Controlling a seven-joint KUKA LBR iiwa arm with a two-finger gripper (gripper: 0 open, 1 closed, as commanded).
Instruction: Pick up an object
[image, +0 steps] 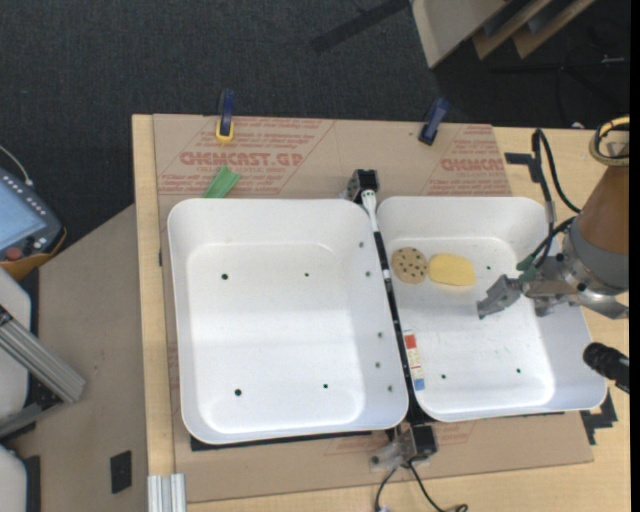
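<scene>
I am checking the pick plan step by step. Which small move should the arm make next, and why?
Probably a short move toward the left, to bring the gripper over the yellow object. The gripper is in the right bin, a little to the right of that object and apart from it; a round cookie lies just beyond.

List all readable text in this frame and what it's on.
"CHEMCAST GP", red print, on the brown board behind the left bin.
"CHEMCAS...", same print, cut off, on the board behind the right bin.
Smaller red lines beside both prints: too blurred to read.
Red, white and blue label on the divider between the bins: too small to read.
</scene>
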